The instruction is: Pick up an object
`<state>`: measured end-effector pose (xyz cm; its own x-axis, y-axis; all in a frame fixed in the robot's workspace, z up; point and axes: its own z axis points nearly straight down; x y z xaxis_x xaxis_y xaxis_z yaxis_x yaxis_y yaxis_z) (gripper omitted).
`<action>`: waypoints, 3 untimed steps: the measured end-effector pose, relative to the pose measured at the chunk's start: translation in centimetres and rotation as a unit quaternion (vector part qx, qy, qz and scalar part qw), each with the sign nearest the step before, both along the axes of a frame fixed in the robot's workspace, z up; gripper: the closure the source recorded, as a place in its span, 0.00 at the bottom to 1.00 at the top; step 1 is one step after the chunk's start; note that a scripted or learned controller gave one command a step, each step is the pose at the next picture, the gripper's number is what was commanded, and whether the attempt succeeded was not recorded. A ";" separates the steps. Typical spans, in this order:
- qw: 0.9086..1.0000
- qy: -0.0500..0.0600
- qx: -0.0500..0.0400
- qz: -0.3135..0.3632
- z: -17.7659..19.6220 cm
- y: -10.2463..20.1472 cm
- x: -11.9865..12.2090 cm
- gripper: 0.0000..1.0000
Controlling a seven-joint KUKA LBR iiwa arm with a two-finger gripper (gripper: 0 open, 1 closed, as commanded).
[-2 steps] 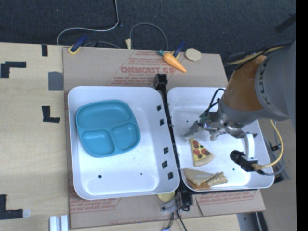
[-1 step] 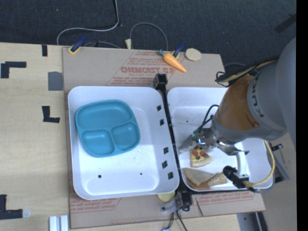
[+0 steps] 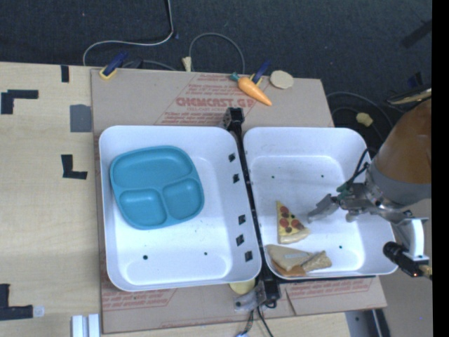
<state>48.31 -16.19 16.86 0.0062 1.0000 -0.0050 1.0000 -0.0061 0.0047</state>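
Observation:
In the right bin [image 3: 309, 140], a toy pizza slice [image 3: 290, 223] with red dots lies near the middle. A toy sandwich wedge [image 3: 299, 260] rests against the bin's front wall. My gripper [image 3: 321, 208] hangs low over the right bin, just right of the pizza slice and slightly beyond it, with its tip pointing towards the slice. Nothing is visibly held. The grey arm with its orange band [image 3: 410, 153] comes in from the right edge.
A blue divided plate [image 3: 156, 186] lies in the left bin [image 3: 112, 258]. Behind the bins, on the cardboard, lie a toy carrot [image 3: 254, 90] and a beige disc [image 3: 282, 80]. A black divider [image 3: 242, 188] separates the bins.

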 end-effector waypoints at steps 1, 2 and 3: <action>1.000 0.005 0.004 0.006 -4.6 7.0 1.8 0.00; 1.000 -0.006 -0.001 0.003 -8.0 6.3 1.2 0.00; 1.000 -0.010 -0.003 0.002 -6.6 6.0 1.5 1.00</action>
<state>49.78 -10.23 10.27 0.0027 0.9999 -0.0116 0.9997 -0.0024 0.0245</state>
